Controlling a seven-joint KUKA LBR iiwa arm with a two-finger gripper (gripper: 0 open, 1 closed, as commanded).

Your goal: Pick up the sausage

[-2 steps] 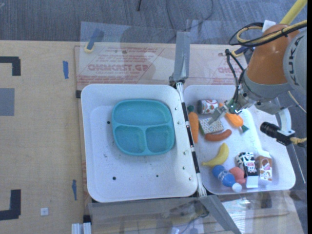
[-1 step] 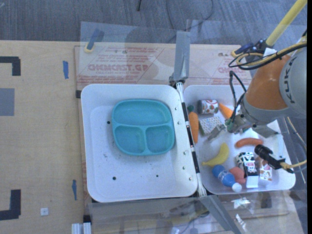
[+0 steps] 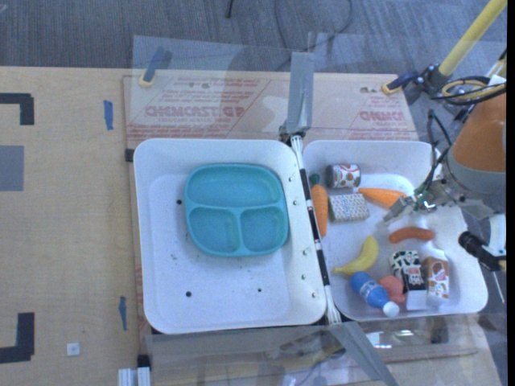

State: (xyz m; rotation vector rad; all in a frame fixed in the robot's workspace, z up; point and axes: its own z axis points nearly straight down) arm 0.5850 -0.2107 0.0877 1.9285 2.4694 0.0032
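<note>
The sausage (image 3: 411, 234), a short reddish-orange link, lies flat in the right bin (image 3: 475, 296), right of the banana. My gripper (image 3: 409, 207) hovers just above and behind it, over the tip of the orange carrot (image 3: 381, 196). Its fingers (image 3: 397, 211) stand open with nothing between them. The sausage is apart from them and fully in sight.
Packed around the sausage in the right bin are a banana (image 3: 363, 256), a second carrot (image 3: 319, 207), a speckled block (image 3: 348, 207), a small can (image 3: 344, 176), a blue bottle (image 3: 369, 289) and milk cartons (image 3: 421, 273). The left bin (image 3: 161, 215) holds a teal divided plate (image 3: 236, 209).
</note>
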